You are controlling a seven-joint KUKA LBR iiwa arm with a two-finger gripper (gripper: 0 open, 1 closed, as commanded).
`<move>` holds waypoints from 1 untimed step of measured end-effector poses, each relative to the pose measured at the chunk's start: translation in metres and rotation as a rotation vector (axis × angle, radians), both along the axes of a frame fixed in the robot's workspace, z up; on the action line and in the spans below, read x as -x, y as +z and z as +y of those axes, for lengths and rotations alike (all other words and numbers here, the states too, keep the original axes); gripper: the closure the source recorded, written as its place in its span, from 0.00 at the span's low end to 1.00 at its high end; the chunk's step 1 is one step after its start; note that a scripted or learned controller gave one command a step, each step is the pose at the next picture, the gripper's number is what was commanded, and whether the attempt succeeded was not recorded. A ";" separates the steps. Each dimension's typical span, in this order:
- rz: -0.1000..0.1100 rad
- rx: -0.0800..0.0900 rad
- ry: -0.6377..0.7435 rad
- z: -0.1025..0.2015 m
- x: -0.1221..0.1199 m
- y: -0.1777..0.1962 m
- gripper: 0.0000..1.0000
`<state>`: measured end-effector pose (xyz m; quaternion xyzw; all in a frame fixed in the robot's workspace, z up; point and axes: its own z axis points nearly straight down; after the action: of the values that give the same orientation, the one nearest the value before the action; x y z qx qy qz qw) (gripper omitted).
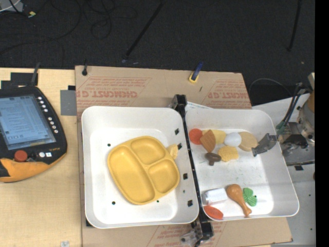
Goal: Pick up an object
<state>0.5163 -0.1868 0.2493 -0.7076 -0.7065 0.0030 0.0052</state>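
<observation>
Camera view: claw (263, 144) over right bin (280, 199)

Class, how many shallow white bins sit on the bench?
2: the left bin holds a yellow divided plate; the right bin holds toy food.

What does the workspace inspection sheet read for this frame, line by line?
Surface: two white bins side by side on cardboard.
Job's things: toy foods in the right bin, among them a drumstick, a white egg and a red piece.
Clutter: yellow divided tray in the left bin.
Grippers: gripper at the right bin's far right edge, holding nothing visible.
Cables: black cables behind the bench.
Surroundings: control pendant at left.
</observation>
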 end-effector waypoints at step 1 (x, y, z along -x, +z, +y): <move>-0.010 0.003 0.001 0.000 -0.002 0.005 0.00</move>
<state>0.5183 -0.1873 0.2544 -0.7072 -0.7071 0.0003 0.0005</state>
